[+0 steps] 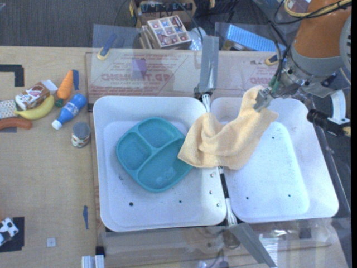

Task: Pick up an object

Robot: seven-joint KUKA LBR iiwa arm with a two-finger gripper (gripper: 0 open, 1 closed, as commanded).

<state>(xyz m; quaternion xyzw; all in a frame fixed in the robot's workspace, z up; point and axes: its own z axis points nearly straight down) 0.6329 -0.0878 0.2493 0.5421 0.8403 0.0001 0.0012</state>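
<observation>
Nearest the lower edge of the frame: two shallow white bins side by side, left bin (106, 149) and right bin (301, 188), their inner rims meeting along a seam at centre.

Left bin: one teal divided plate (148, 155), lying flat, its right edge covered by cloth.

Yellow cloth (228, 138): draped across the seam, its bulk in the right bin's upper left part, its lower left fold lying over the plate's rim. One corner is drawn up toward the upper right, pinched between the fingers of the gripper (262, 100), which are closed on it.

Arm: grey with an orange band (326, 15), entering from the upper right of the frame.

Right bin floor: bare white from centre to lower right; open room there.

Bench, left of the bins: banana (34, 111), carrot (66, 84), blue bottle (70, 110), small can (81, 134), all well apart from the cloth.

Behind the bins, top centre: a clear panel (145, 74) and a patterned box (167, 31).
</observation>
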